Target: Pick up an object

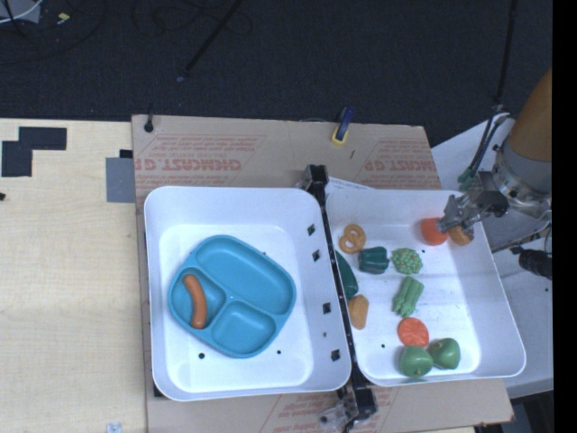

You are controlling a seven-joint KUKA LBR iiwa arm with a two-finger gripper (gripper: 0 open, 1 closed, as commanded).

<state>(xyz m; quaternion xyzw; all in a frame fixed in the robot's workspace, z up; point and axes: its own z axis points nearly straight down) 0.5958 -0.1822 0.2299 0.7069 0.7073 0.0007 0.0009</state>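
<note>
My gripper [453, 222] is over the far right corner of the right bin [469, 282]. A red-orange round piece [434, 232] sits right at its tip, with a smaller orange bit [462, 235] beside it; whether either is held is unclear. Below in the same bin lie an orange pretzel ring [352, 238], a dark green pepper [373, 260], a pale green broccoli [407, 261], a green bean pod [407, 294], a red tomato [413, 332] and two green apples [428, 357].
The left bin [171, 215] bears a blue divided plate [243, 300] with an orange sausage [195, 299] in its left compartment. A dark green piece [347, 278] and an orange piece [359, 311] lie against the divider between the bins. Cables hang at the right.
</note>
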